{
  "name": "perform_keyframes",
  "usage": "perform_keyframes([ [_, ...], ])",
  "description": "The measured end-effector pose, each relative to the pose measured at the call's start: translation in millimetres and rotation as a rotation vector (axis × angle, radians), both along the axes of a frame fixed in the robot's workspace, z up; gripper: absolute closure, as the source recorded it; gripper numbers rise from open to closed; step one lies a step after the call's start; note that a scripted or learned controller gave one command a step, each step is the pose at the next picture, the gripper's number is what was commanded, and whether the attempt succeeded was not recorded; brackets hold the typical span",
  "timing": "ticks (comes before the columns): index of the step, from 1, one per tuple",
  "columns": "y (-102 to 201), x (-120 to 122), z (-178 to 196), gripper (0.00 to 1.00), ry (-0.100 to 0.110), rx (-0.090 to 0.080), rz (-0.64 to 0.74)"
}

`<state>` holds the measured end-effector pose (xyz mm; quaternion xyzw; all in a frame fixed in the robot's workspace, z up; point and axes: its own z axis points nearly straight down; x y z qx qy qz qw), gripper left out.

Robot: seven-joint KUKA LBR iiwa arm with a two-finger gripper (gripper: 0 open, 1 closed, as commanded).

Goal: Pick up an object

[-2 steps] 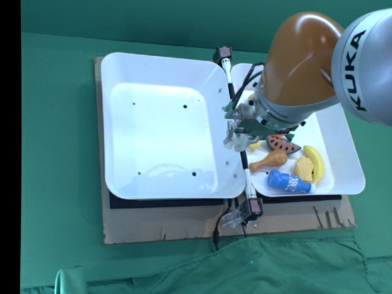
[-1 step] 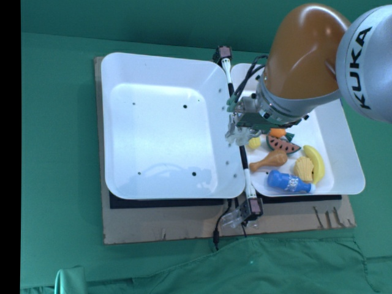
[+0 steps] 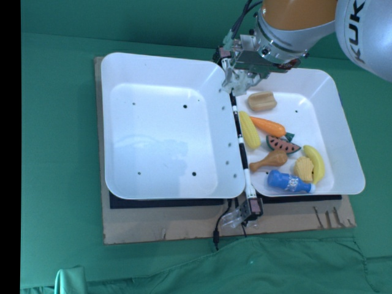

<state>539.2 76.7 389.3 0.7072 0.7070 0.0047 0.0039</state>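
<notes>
Camera view: my gripper hangs at the right bin's upper-left corner.
Whether it's open or holding anything, I cannot tell; the bread roll lies just beside it, toward the bin's middle, long axis crosswise.

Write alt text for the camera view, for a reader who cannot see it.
A grey and orange arm's gripper hovers over the top left corner of the right bin, which holds toy foods: a bread roll, corn, carrot, watermelon slice, drumstick, banana and blue bottle.
</notes>
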Motion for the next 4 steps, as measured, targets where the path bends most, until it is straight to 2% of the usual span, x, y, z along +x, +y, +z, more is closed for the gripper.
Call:
perform_keyframes([
  [1,45,-69,49,1.00,0.007,0.002,0.005],
  [2,86,-71,104,1.00,0.005,0.002,0.002],
  [3,79,-72,-27,1.00,0.026,-0.006,-0.005],
  [4,74,-45,-128,1.00,0.024,-0.006,-0.005],
])
